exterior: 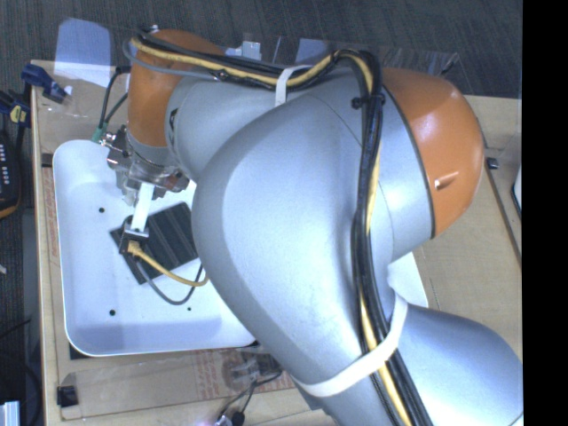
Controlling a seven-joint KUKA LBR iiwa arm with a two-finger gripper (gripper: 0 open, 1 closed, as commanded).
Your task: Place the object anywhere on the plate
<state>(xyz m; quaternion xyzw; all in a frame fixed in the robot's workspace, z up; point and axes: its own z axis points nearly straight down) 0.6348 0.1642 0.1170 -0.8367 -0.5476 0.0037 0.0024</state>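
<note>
white bin (pixel 89 264), grey arm (pixel 293 238) (orange band (pixel 146 96) above the wrist), tan bench (pixel 479 273)

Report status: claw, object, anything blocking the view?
Claw low over the left bin, far half. Object unconfirmed, grasp unreadable. Arm blocks the camera across the bench's right side.

white bin (pixel 84 264) sits on a wooden bench (pixel 133 375).
</note>
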